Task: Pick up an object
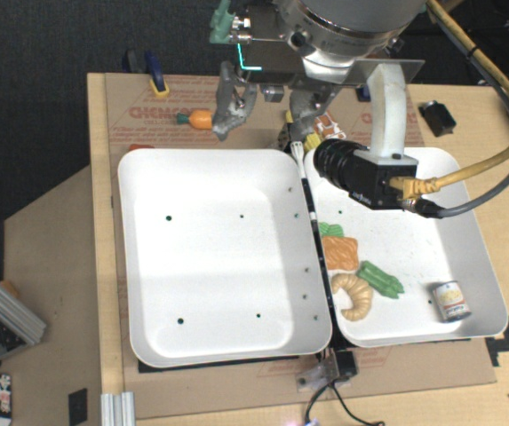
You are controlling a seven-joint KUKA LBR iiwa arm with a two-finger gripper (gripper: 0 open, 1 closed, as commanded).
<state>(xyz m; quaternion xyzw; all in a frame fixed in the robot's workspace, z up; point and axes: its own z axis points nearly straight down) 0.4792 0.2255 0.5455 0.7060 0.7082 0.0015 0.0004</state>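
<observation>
My gripper [264,114] hangs over the back rims of the two bins, high above the bench. Its fingers [230,106] stand wide apart, open, with nothing between them. A small toy carrot [199,120] lies on the brown bench just left of the left finger, behind the left bin [147,238]. In the right bin [467,247], near its left wall, lie a green piece [330,231], an orange salmon-like piece [341,253], a tan croissant [356,296] and a green pod [380,278]. A small can [450,300] sits at the front right.
A black cylinder with a yellow cable [361,176] juts from the wrist over the right bin's back left. An orange-and-white item [327,131] peeks out behind it. A blue-and-yellow clamp [155,74] and a black block [437,117] sit on the bench's back edge.
</observation>
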